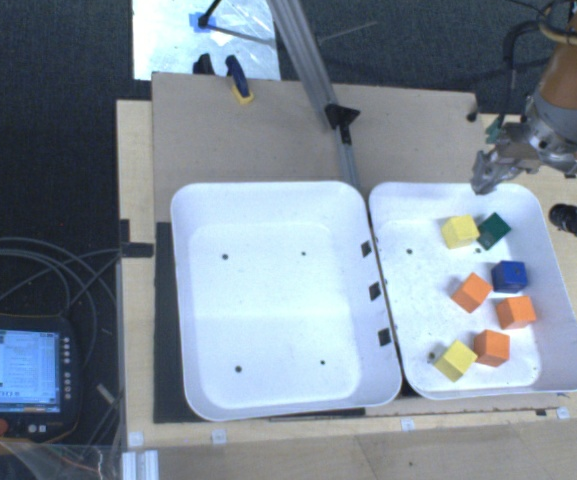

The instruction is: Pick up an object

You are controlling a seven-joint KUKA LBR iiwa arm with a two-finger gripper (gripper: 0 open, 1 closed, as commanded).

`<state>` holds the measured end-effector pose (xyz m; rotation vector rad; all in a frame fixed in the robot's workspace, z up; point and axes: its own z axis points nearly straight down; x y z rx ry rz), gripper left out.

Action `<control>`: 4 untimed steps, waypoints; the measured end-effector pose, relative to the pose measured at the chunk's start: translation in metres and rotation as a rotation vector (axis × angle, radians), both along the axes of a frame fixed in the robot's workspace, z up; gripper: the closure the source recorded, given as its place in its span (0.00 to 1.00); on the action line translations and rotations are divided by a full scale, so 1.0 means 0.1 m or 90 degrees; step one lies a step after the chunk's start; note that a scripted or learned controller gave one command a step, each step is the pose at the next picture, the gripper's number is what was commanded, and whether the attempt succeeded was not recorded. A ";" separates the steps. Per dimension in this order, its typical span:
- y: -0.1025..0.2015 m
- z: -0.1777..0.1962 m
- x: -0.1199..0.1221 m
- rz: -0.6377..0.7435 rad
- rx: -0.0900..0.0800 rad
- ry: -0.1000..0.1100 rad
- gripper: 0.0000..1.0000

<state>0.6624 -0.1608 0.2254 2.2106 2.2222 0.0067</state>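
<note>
Gripper (488, 173) hangs over the right bin's (400, 268) far rim — its state unreadable — above the yellow cube (459, 231)

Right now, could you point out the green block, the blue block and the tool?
green block (493, 230): camera view, on its top face.
blue block (509, 275): camera view, on its top face.
tool (487, 181): camera view, at its tip above the right bin's far edge.

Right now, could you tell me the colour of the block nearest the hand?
Dark green, in the camera view.
</note>
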 end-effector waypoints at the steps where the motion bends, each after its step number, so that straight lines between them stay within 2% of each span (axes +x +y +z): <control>1: 0.57 0.08 -0.26 0.003 0.002 0.004 1.00; 2: 1.12 0.20 -0.52 0.004 0.003 0.005 1.00; 4: 2.02 0.10 -0.89 0.003 0.003 0.006 1.00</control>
